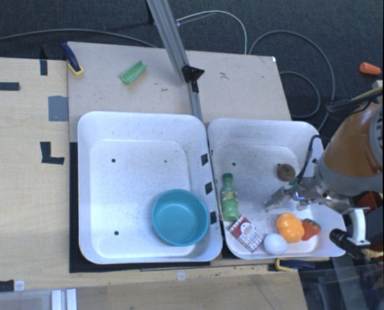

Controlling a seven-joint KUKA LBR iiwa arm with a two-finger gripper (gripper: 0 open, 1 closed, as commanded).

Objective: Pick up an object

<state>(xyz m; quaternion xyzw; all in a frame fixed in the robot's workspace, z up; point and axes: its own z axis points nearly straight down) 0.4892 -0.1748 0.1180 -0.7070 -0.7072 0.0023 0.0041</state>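
The claw (277, 199) hangs over the right bin (256, 134), fingers spread wide, gripping nothing. Just beyond it sits a brown lump (285, 171); just nearer the camera, an orange fruit (289, 227) and white egg (275, 243). A green bottle (229, 197) stands to its left. A blue bowl (180, 216) sits farther left in the other bin (101, 173). Both bins rest on a pale wooden bench (24, 192) above dark carpet (295, 18) strewn with cables.

The arm (357, 150) is bulky and rounded, with an orange band above a grey wrist; a black cable (311, 150) curves alongside its metallic gripper (284, 196).
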